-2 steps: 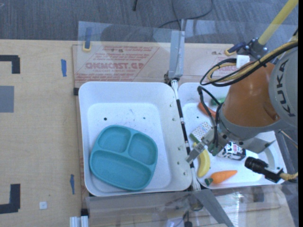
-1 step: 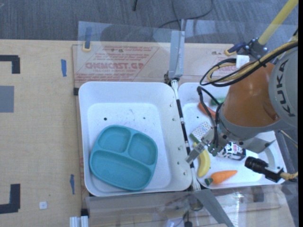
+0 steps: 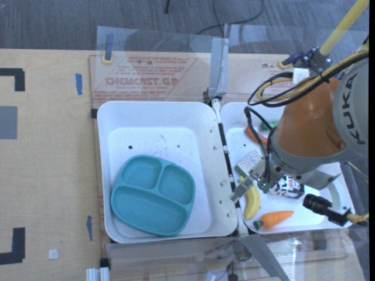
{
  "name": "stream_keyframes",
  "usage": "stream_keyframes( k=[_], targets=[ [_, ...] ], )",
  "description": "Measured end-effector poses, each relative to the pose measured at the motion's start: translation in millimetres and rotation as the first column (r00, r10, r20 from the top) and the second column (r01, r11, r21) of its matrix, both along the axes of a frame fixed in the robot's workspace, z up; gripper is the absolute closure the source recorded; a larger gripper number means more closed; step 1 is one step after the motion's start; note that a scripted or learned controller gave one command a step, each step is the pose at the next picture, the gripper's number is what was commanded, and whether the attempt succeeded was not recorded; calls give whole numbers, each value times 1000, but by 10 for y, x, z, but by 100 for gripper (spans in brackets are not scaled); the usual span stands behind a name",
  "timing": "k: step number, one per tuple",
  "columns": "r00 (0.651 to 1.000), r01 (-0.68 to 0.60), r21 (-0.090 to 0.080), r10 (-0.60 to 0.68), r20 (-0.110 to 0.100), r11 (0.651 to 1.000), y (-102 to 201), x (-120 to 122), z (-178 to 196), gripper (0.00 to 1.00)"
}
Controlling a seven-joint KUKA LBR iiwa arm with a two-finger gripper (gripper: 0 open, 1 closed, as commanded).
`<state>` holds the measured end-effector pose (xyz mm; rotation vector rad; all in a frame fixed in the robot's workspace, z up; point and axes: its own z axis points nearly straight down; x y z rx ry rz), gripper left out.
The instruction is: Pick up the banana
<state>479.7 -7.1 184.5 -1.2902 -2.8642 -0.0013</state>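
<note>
Pincer (image 3: 246, 183) hangs over the curved yellow banana (image 3: 252, 204); its grip state cannot be told.

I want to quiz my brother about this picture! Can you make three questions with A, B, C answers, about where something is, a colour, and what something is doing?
1. Where is the banana?
A. right bin
B. left bin
C. on the floor

2. What colour is the tray?
A. red
B. teal
C. black

3. How is the tray lying?
A. standing on edge
B. hanging from the arm
C. flat in the left bin

Answers:
1 A: the banana lies in the right bin, by the wall between the bins, near the end effector.
2 B: it is plainly teal.
3 C: it rests flat on the floor of the left bin.
</note>
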Motion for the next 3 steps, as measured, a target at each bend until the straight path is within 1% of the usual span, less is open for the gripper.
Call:
stream_keyframes(
  k=[1, 3],
  targets=[
    [1000, -16, 0, 16, 0, 1000, 91, 0, 0, 0],
    [999, -48, -1, 48, -1, 999, -83, -1, 0, 0]
  ],
)
